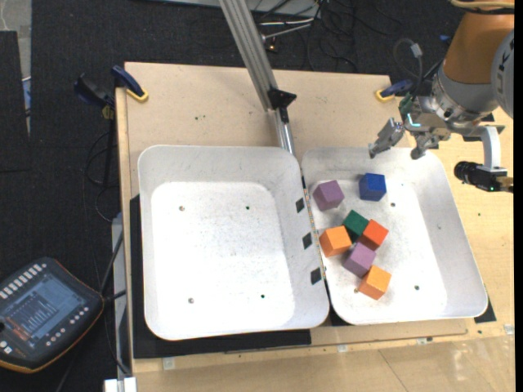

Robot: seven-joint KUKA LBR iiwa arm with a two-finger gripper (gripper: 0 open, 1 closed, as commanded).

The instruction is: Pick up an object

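Blocks cluster in the right bin: blue block, purple block, green block and orange block among them; no writing is legible. Above its far edge the gripper hovers, fingers spread wide, holding nothing; the left bin shares the surface.

blue block, green block, white bins
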